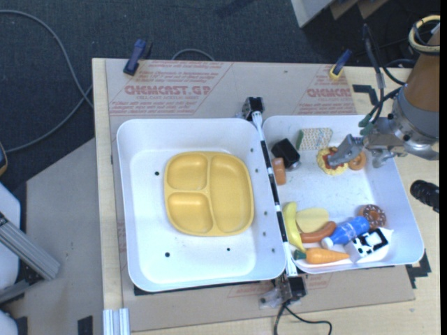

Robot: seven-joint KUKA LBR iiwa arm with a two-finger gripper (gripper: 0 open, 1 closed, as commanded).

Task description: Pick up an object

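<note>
My gripper (343, 153) hangs over the upper part of the right bin (405, 187), right above a yellow and orange toy (330, 163) with an orange ring (357, 162) beside it. The gripper partly hides that toy, and I cannot tell whether it touches it. A black object (285, 151) and a small orange piece (279, 171) lie near the bin's left wall. A speckled green and beige block (316, 138) sits at the back. Along the front lie a banana (290, 226), a yellow slice (312, 219), a hot dog (318, 232), a blue bottle (350, 229) and a carrot (325, 256).
The left bin (140, 187) holds a yellow divided plate (209, 192). A chocolate donut (372, 215) and a black and white patterned item (370, 243) lie at the right bin's front right. Blue clamps (135, 56) (340, 64) grip the bench's back edge. Cables hang near the arm.
</note>
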